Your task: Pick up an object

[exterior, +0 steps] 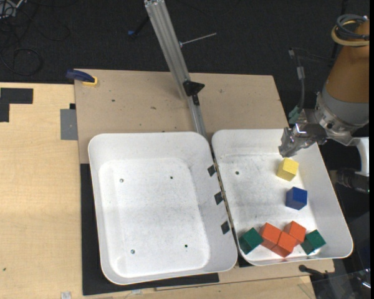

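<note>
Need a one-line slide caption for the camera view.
Gripper above the yellow block in the right bin, beside blue, orange and green blocks.

You are looking through a single fixed camera mounted above the bench, tilted down at a slant so that the far edge of the pale wooden bench top (174, 101) sits high in the picture and the near edge runs along the bottom. It stands far enough back to take in both shallow white plastic bins, the left bin (103, 151) and the right bin (333, 195), whole and side by side, with dark floor beyond. The grey arm with its orange band (349, 73) comes in from your right. A slim ribbed aluminium post (168, 39) leans up toward the top of your picture.
</note>
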`<action>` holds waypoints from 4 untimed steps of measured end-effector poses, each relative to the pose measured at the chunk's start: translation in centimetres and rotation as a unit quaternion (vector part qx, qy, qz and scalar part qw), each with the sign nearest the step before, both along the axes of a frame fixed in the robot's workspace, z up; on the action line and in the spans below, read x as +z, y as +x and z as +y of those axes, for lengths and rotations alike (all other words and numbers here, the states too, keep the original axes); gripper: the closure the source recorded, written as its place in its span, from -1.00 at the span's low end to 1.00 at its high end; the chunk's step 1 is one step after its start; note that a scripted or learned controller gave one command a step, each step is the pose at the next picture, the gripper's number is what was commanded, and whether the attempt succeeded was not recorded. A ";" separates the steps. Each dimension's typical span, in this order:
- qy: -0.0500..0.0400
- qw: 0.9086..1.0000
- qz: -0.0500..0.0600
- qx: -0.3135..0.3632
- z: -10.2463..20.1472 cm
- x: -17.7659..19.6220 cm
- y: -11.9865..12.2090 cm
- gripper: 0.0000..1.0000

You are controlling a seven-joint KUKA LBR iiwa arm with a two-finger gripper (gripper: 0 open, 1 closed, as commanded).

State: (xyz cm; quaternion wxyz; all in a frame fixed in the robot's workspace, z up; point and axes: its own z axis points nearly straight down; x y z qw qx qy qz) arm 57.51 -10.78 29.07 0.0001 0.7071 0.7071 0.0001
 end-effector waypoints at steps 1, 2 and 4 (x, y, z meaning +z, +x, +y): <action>0.001 1.000 0.002 0.002 4.8 -0.4 -0.7 1.00; 0.001 1.000 0.002 0.002 9.7 -0.9 -0.9 1.00; 0.000 1.000 0.002 0.002 20.2 -3.9 -1.8 1.00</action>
